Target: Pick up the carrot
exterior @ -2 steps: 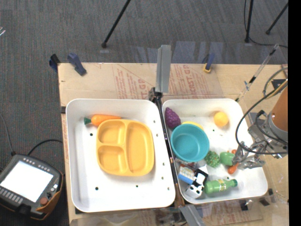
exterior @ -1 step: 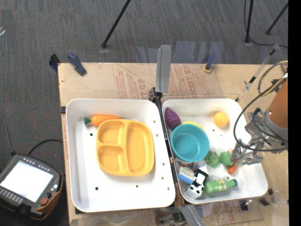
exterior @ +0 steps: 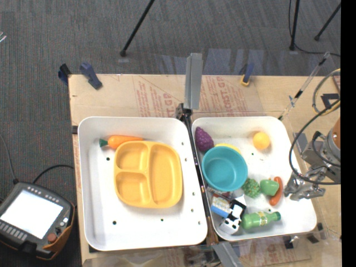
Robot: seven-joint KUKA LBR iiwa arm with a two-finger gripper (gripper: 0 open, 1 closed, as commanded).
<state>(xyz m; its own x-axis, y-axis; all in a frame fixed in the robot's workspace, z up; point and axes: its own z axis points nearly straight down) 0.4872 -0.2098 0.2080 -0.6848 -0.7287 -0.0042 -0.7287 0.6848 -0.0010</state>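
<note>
The carrot [exterior: 123, 141] lies in the left bin [exterior: 89, 204], near that bin's far rim, at about eleven o'clock from the bin's middle. Its orange body points to three o'clock and its green stub to nine o'clock. It touches the upper left corner of the yellow tray [exterior: 148, 173], which has three compartments and fills the middle of that bin.

The hand [exterior: 303, 189] sits at the right edge of the right bin [exterior: 303, 218], well apart from the carrot, which lies at about ten o'clock from it, across both bins. The hand is a dark tangle of metal and cable at this angle, so whether it is apart or together cannot be told. Nothing shows between its tips.

In the right bin, a teal bowl [exterior: 224, 169] stands at nine o'clock, with a purple piece [exterior: 203, 139] just beyond it at eleven o'clock. A yellow ball [exterior: 261, 141] rests toward one o'clock. Near the hand lie a green broccoli [exterior: 251, 188] and a green pepper [exterior: 269, 187], touching a small red piece [exterior: 276, 191]. At six o'clock a green bottle [exterior: 260, 220] lies on its side, beside a black and white toy [exterior: 233, 217] and a blue item [exterior: 219, 208].

The worktop [exterior: 139, 96] is brown board with red printed lettering. A grey upright post [exterior: 193, 82] stands behind the gap between the bins. A blue clamp [exterior: 90, 74] grips the far left edge. The floor [exterior: 67, 26] is dark grey carpet, with tripod legs [exterior: 140, 20] on it. A pendant with a pale screen [exterior: 33, 218] lies on the floor at seven o'clock.
</note>
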